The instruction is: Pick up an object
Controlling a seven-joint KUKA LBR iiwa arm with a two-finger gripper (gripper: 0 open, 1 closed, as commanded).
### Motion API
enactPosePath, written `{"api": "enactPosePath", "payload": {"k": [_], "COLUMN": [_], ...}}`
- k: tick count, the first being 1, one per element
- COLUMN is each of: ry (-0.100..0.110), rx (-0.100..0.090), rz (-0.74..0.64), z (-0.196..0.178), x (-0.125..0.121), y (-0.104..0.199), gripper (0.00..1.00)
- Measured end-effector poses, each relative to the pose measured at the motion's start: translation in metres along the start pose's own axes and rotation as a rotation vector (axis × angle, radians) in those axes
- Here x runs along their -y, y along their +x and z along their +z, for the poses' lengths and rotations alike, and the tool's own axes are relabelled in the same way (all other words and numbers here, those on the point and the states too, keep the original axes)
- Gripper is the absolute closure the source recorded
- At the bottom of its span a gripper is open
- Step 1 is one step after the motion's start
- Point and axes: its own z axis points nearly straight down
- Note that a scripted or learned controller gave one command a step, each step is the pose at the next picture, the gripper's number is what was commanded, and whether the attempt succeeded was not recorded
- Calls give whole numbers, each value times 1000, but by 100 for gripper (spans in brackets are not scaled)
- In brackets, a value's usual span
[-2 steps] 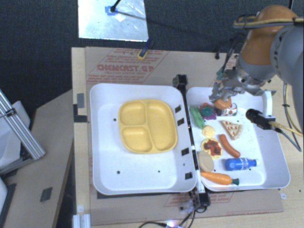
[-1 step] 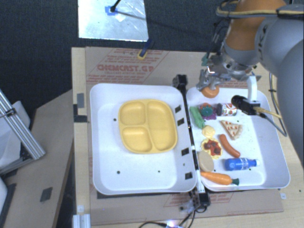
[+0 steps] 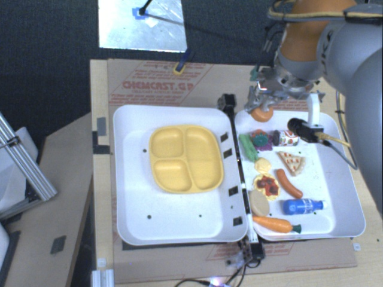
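Observation:
My gripper (image 3: 261, 103) hangs over the back left corner of the right bin (image 3: 344, 211). Directly under its tip is a small round orange piece (image 3: 261, 114), touching or almost touching it; the view does not settle whether it is gripped. Toy food is spread through that bin: a green vegetable (image 3: 248, 147), a teal and pink piece (image 3: 261, 139), a small red and white can (image 3: 288, 139), a pizza slice (image 3: 291, 161), a sausage (image 3: 288, 183), a blue bottle (image 3: 303, 205) and a carrot (image 3: 274, 223).
The left bin (image 3: 128, 208) holds a yellow divided plate (image 3: 184, 158). A black hinged divider (image 3: 234, 160) runs between the bins. A small round pizza (image 3: 267, 185) and a tan disc (image 3: 259, 203) lie along the right bin's left wall.

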Motion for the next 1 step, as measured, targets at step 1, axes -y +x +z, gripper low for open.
{"api": "enactPosePath", "payload": {"k": [1], "ry": [3], "rx": [1], "rz": [4], "z": [21], "x": [0], "y": [-3], "gripper": [100]}}
